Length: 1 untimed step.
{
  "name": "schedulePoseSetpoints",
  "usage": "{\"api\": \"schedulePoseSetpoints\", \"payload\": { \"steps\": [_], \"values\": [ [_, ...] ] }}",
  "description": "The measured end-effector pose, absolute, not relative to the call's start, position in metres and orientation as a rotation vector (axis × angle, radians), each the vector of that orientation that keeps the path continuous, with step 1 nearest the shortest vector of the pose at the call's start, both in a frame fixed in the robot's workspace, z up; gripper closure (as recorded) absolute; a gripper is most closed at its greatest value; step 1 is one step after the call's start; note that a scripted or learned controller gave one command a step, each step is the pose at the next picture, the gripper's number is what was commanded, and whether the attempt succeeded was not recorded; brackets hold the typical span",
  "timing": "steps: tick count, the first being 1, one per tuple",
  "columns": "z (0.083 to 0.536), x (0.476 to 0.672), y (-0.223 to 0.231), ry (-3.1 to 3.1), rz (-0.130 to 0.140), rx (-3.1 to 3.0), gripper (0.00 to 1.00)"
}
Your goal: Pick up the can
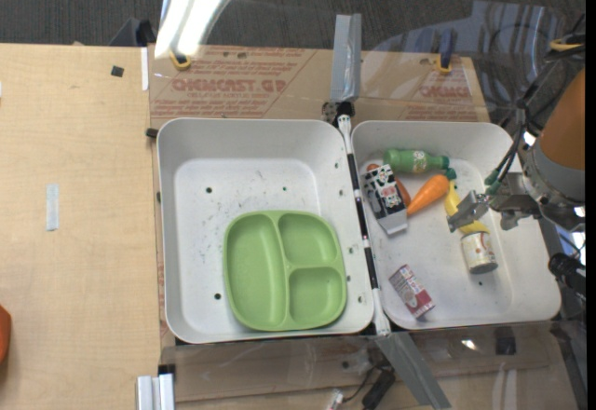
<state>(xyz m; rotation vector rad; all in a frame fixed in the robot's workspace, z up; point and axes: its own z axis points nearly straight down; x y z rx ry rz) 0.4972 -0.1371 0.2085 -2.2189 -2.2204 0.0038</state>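
Can [479,251] lies in the right bin [531,301], near its right wall. We see the gripper [468,213] just above it, beside a yellow item [452,201]; grip state unclear to us.

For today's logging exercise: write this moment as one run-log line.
gripper: above can, no grasp visible | can: lying in right bin

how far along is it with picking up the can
Done: the arm has reached into the right bin, and the tool sits just above the can. In hand: nothing visibly gripped; the can lies on the bin floor. Left: close on the can and lift it clear of the carrot and small carton.
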Motion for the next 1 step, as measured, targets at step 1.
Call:
{"api": "schedulePoseSetpoints", "payload": {
  "steps": [1],
  "values": [
    [0.0909, 0.5027, -0.1771, -2.178, 0.001, -2.263, 0.0]
  ]
}}
